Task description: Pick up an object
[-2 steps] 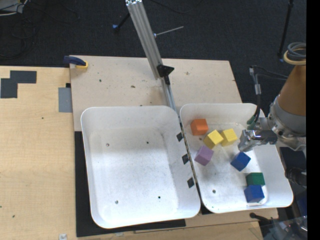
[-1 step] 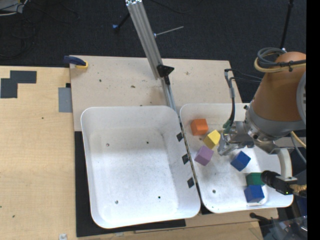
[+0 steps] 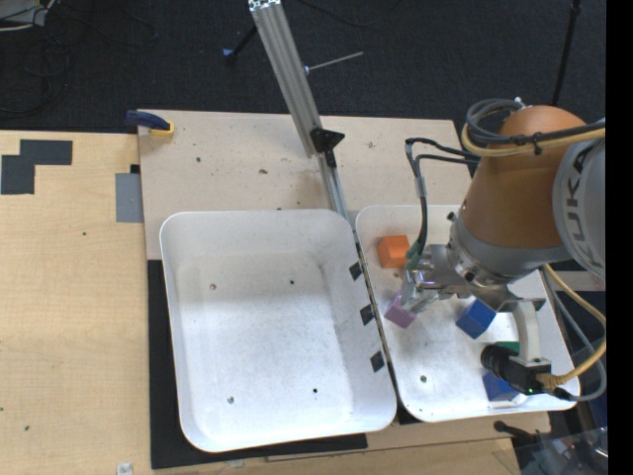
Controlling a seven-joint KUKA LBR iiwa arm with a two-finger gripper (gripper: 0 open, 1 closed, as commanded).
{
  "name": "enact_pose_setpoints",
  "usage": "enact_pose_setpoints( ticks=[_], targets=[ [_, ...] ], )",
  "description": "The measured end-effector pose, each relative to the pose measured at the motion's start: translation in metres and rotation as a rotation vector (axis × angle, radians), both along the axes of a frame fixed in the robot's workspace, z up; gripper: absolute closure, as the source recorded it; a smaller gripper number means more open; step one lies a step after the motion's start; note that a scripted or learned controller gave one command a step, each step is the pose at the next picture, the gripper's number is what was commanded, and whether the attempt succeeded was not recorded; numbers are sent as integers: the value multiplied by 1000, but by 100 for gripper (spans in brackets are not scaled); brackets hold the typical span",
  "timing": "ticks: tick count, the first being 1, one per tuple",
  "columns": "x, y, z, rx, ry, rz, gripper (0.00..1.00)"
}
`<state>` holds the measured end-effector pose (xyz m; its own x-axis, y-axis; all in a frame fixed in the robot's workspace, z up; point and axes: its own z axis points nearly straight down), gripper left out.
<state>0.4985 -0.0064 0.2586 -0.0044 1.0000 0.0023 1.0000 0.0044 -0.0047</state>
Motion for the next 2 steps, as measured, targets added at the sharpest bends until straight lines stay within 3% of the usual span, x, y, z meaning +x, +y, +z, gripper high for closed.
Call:
enact_pose_setpoints(
  ticks=[1,2],
  targets=[
    [-11,49,-11,0,1,0,100],
    [0,102,-16,-1,-1,0,100]
  ],
)
